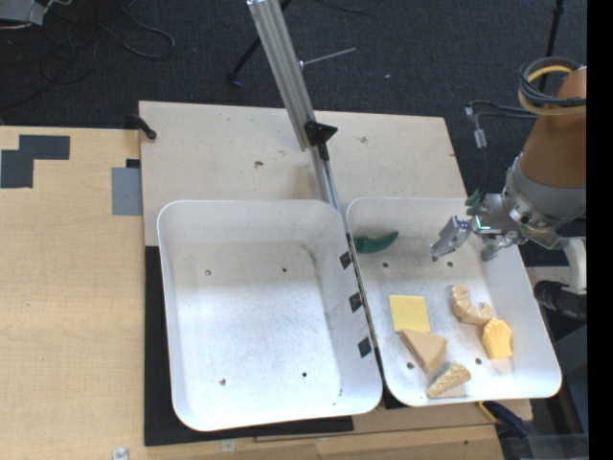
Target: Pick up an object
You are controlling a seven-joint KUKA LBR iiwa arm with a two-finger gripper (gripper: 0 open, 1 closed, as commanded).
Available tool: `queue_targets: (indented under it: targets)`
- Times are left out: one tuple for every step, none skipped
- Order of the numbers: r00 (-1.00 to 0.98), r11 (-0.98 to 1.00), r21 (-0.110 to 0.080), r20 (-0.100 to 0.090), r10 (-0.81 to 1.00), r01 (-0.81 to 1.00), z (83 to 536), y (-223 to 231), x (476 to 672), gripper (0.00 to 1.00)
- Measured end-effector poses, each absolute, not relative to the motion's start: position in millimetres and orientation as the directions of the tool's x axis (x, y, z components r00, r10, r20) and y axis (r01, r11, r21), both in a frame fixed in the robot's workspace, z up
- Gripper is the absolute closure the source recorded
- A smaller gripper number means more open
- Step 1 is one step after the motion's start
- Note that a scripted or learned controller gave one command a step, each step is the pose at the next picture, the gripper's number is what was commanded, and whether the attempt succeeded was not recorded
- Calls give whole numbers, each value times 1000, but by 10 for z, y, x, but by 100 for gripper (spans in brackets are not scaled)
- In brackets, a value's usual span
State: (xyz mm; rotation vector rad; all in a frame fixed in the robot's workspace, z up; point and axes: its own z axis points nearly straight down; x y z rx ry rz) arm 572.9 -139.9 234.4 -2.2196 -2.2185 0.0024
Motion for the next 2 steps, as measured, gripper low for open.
queue_targets:
  targets:
    - [2,-2,-3,1,1000,1000,2345,-1404,5730,0]
    - [1,-1,-10,2,1000,1000,1733,-1317,5692,0]
